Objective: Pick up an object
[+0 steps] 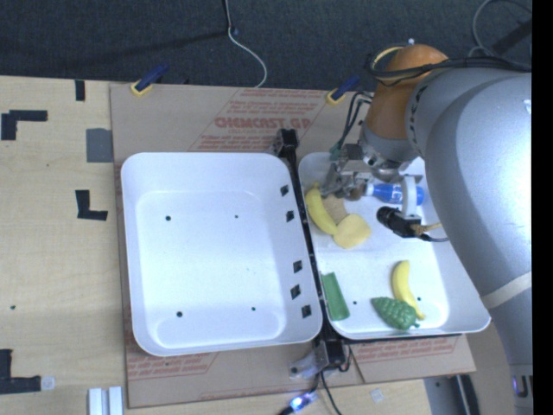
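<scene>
Gripper (pixel 344 182) low over the far left corner of the right white plastic bin (pixel 458 318), beside a curved yellow banana-shaped toy (pixel 320 212) and a pale yellow lumpy piece (pixel 352 231). Whether the pincer is released or clenched: cannot tell. Nothing visibly lifted. Blue-and-white object (pixel 399 193) sits just right of the gripper. Nearer the front: green flat stick (pixel 334 296), second small yellow banana (pixel 403 284), green bumpy toy (pixel 394 312). Left white bin (pixel 138 180) alongside. Judgement: grasp not yet secured; closing and lifting remain.

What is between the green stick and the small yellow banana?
Bare white bin floor separates the flat green plastic stick from the small yellow toy banana, in the camera view.
</scene>
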`<state>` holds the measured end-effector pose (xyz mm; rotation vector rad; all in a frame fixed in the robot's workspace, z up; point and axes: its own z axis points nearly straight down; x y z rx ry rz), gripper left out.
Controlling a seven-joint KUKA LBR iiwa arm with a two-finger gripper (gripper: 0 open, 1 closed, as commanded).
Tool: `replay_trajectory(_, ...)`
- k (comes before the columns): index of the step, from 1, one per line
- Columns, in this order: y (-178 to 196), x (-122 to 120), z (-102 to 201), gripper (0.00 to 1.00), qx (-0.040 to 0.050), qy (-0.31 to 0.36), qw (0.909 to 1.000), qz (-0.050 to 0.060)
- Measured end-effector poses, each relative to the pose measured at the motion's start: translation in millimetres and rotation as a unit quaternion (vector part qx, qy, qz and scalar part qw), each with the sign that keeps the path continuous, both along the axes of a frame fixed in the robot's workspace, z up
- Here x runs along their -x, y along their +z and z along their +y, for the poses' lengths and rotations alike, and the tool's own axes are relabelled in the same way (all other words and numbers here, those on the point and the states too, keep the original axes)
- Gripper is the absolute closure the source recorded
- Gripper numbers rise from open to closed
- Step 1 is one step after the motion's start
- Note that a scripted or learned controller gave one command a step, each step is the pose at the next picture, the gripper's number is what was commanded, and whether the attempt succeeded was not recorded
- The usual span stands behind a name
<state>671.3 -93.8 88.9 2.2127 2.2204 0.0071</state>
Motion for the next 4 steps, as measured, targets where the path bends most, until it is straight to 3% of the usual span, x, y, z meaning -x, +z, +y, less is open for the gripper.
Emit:
replay_trajectory(1, 2, 21, -50, 1.0, -0.0024, -0.001, 1.0, -0.002)
replay_trajectory(2, 163, 0, -89, 1.0, 0.0029, -0.001, 1.0, -0.005)
replay_trajectory(3, 299, 2, -131, 1.0, 0.0029, -0.002, 1.0, -0.003)
replay_trajectory(4, 383, 8, -129, 1.0, 0.001, 0.0, 1.0, 0.0)
